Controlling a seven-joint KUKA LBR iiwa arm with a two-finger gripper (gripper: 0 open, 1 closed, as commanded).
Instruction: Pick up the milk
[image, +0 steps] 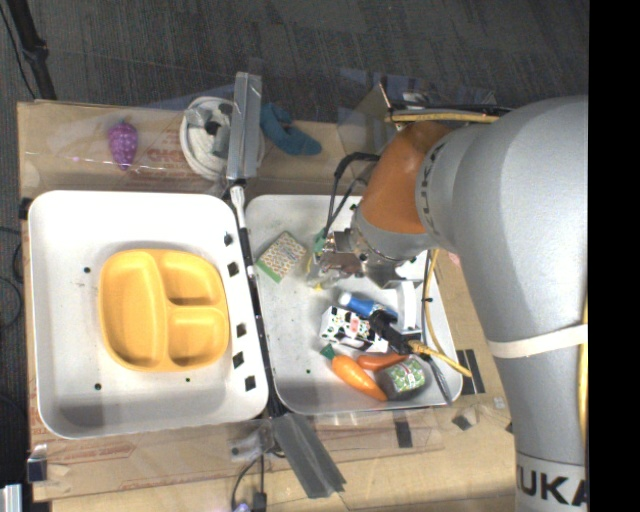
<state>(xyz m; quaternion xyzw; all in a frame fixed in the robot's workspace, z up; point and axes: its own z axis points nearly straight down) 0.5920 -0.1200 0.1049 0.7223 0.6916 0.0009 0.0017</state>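
the milk carton (347, 325), probably light and stiff, lies just below the claw (335, 262), beside a carrot (357, 375); grip its flat sides. i cannot tell the claw's state.

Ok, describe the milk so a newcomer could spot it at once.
Look in the right-hand white bin, below the grey arm's wrist. The milk is the small white carton with black cow patches, lying above the orange carrot; no neighbour shares that pattern.

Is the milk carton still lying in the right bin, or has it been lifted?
Lying in the right bin: the milk carton rests flat on the bin floor beside the carrot, below the gripper.
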